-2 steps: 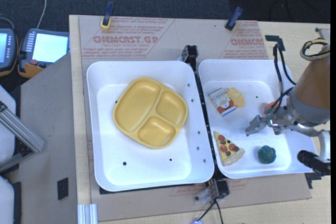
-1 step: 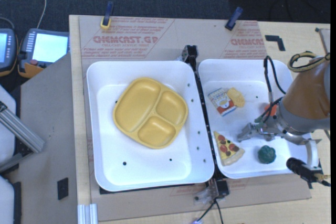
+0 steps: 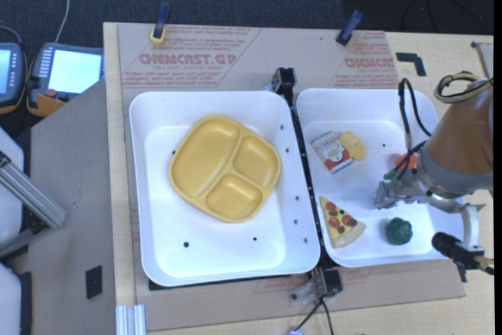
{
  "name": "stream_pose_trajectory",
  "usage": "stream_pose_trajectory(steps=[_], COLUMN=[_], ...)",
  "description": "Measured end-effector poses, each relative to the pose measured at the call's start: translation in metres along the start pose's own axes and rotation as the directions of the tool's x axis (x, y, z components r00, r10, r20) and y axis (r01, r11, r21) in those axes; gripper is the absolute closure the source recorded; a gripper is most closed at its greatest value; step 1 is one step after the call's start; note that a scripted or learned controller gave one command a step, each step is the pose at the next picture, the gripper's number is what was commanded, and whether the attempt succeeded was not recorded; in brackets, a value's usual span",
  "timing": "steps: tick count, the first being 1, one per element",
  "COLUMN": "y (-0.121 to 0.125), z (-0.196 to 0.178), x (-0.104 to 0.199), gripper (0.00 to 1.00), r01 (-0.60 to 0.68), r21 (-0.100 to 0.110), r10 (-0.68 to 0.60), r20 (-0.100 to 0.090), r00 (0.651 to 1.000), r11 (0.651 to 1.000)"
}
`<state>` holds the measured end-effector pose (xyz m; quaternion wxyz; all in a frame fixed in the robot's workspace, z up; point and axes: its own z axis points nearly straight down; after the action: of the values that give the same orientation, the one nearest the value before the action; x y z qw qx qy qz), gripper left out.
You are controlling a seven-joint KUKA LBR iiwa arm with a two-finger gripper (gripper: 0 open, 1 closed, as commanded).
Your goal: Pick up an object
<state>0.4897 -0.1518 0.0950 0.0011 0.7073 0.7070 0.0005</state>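
The right bin (image 3: 376,102) holds several toy foods. A pizza slice (image 3: 342,221) lies near its front left corner, and a dark green round piece (image 3: 398,231) sits to the right of the slice. A small red and white box (image 3: 331,152) lies farther back, with a yellow cracker (image 3: 353,146) touching its right side. An orange piece (image 3: 403,162) peeks out beside the arm. My gripper (image 3: 390,196) hangs low over the right half of this bin, just behind the green piece and to the right of the pizza slice. Nothing shows in its grasp.
A yellow divided plate (image 3: 226,168) lies in the middle of the left bin (image 3: 149,169). The grey arm with its orange band (image 3: 463,145) covers the right bin's right side. Black cables (image 3: 408,110) loop above the gripper. A black clamp (image 3: 284,79) sits between the bins at the back.
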Motion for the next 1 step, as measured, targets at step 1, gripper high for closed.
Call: stream_pose_trajectory(steps=[1], y=[-0.0084], z=[-0.0528], x=[0.0028], gripper=[1.0], r01=[0.001], r21=[-0.003], r10=[-0.001], r20=[0.002], r00=[1.0], r11=[1.0])
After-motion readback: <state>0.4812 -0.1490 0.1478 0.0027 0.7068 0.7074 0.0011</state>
